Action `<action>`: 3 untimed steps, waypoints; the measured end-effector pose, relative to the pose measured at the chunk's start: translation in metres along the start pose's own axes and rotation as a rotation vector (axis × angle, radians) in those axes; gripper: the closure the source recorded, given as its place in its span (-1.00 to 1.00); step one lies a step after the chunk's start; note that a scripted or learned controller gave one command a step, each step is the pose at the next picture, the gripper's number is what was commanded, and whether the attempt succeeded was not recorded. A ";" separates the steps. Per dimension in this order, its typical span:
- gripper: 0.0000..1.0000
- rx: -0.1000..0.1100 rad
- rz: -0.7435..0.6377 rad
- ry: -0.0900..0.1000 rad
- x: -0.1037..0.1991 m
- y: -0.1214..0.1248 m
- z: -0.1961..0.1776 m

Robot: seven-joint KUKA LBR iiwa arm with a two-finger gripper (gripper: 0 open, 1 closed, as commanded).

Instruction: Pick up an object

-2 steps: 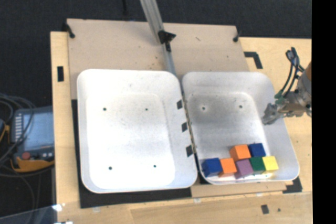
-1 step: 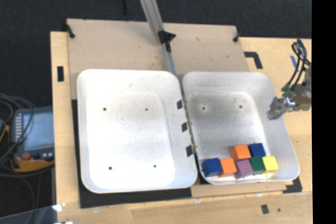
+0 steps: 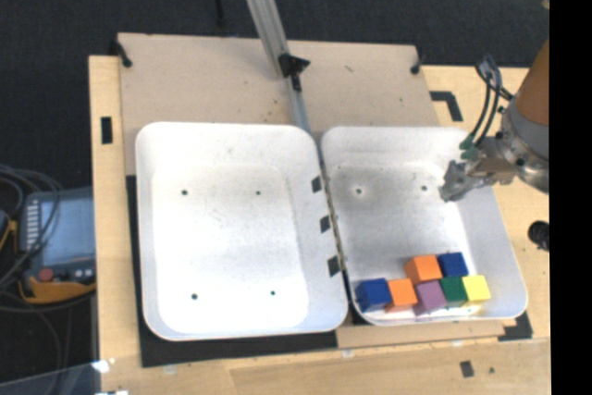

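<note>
Several small blocks lie clustered at the near edge of the right bin (image 3: 370, 162): a blue block (image 3: 372, 292), an orange block (image 3: 402, 292), a purple block (image 3: 430, 295), a green block (image 3: 453, 290), a yellow block (image 3: 475, 288), with another orange block (image 3: 425, 267) and another blue block (image 3: 452, 264) behind them. My gripper (image 3: 455, 183) hangs over the right side of that bin, well behind the blocks, with nothing seen in it.
The left bin (image 3: 227, 227) sits beside the right one. A slanted metal pole (image 3: 264, 5) rises behind the bins. A screen device (image 3: 55, 231) and cables lie off the bench's left edge.
</note>
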State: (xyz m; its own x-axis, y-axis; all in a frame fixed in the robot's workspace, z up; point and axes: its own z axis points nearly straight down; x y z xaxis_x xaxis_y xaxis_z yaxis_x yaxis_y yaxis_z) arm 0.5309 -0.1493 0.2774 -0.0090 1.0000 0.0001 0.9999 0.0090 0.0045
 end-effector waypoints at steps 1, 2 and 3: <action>1.00 0.000 0.000 0.000 0.052 0.011 -0.004; 1.00 0.006 0.004 -0.001 0.094 0.024 0.011; 1.00 0.003 0.002 0.000 0.147 0.045 0.013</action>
State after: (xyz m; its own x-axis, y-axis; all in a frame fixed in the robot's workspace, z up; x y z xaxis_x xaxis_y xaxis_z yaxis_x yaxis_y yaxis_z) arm 0.5748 -0.0015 0.2645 -0.0074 1.0000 0.0002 1.0000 0.0074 0.0017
